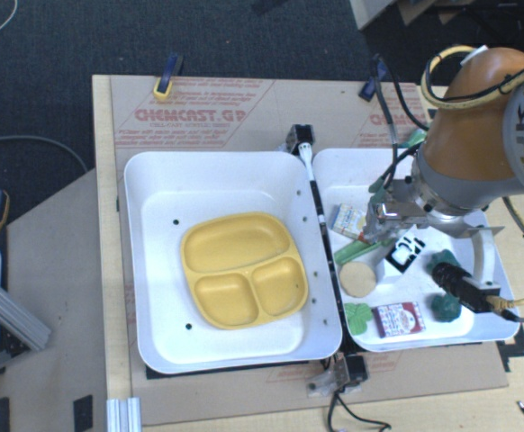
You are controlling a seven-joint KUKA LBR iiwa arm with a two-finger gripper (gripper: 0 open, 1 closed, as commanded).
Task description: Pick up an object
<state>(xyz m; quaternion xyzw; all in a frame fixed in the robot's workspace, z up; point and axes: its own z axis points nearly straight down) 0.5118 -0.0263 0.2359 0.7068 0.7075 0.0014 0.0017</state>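
You are watching the gripper (pixel 390 232) hovering low over the clutter at the right bin's (pixel 492 327) nine o'clock side, just above the green stick (pixel 356 249), presumably lining up a grab.

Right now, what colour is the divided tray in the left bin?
Yellow. The divided tray shows plainly in the camera view, lying in the left bin.

We see a dark carpeted floor (pixel 82 25) around a brown board (pixel 217 115) printed with red lettering, which tops the bench. A yellow clamp (pixel 165 79) and a blue clamp (pixel 370 84) grip its far edge. A thin white cable (pixel 1 12) loops over the carpet at upper left, and aluminium framing (pixel 10 313) stands at left. Light is even and soft.
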